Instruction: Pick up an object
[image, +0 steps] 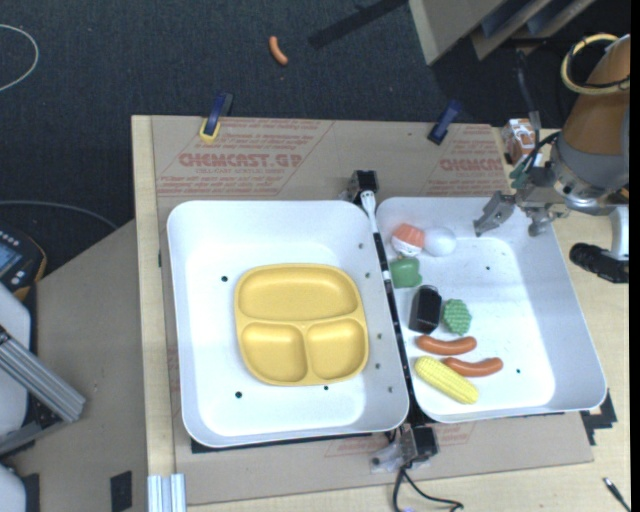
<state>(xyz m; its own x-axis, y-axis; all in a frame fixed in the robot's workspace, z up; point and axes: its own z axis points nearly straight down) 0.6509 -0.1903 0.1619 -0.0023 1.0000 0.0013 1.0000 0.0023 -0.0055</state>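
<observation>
Hanging above the far right corner of the right bin (560, 300), the claw (512, 215) has its two fingers spread wide with nothing between them. The grey arm (598, 150) with its orange band reaches in from the right. Down in the right bin, along its left side, lie the loose things: an orange-and-white piece (408, 238) and a white ball (440, 241) at the far end, a green block (405, 272) just nearer, then a black block (426, 308) beside a green bumpy piece (457, 316). Nearer still lie two sausages (447, 345) (474, 367) and a yellow corn cob (446, 380). The left bin (200, 300) holds a yellow divided plate (300, 322) at its middle. Both bins rest on the bench (160, 160).
</observation>
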